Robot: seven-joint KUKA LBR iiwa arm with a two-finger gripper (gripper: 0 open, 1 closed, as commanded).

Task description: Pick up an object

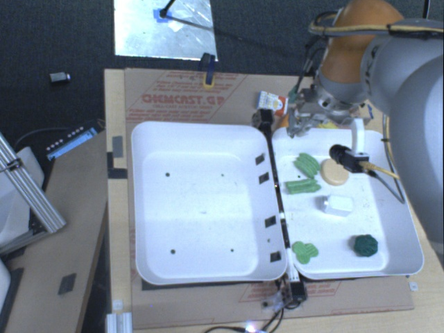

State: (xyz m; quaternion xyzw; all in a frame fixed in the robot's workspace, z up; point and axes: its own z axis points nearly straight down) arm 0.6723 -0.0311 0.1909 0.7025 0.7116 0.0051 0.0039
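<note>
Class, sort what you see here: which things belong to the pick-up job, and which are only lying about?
Belong to the job:
gripper
right bin
green leafy piece
green bean pod
tan disc
white block
dark green lump
small green piece

Lying about:
left bin
foil sheet
cardboard base

The shallow white left bin [201, 207] lay open to approach; green pieces [304, 175], a tan disc [336, 175] and a white block [338, 205] crowded the right bin [395, 241].

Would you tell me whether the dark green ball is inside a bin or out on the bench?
Inside: the dark green ball rests on the right bin floor.
</note>
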